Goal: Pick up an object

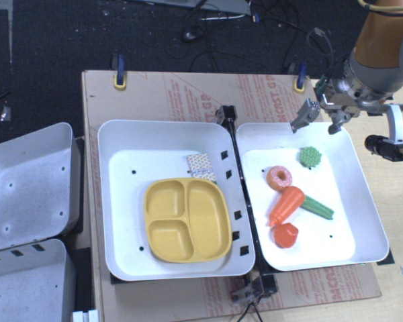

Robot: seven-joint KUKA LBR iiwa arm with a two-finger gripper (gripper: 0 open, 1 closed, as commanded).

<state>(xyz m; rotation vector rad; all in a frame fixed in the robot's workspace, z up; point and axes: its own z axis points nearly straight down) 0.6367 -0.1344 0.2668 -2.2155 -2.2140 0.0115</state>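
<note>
The robot's hand [320, 119], its two dark fingers spread apart with nothing between them, hangs over the far rim of the right bin [369, 200], at the end of a grey arm with an orange band [383, 29] reaching in from the right. Nearest the hand, just inside the right bin's far edge, lies a small green knobbly ball [310, 157]. Farther into that bin sits a pink ring-shaped doughnut toy [279, 177], and next to it an orange toy carrot [286, 204] lies at a slant, its green top [317, 207] pointing toward the bin's right wall. A red toy piece [286, 235] rests just beyond the carrot's tip, toward the bin's near rim. All four toys lie apart from the hand. To the left of the right bin, touching it along a dark seam, is the left bin [121, 180], which holds a yellow three-compartment tray [187, 220]; a small patterned packet [201, 166] lies at the tray's far edge. Both bins sit on a cardboard-covered surface [161, 96] held by two clamps [120, 71] at its far edge. Left of the surface stand spare white bins [27, 180], and cables [208, 19] trail on the dark floor beyond.
</note>
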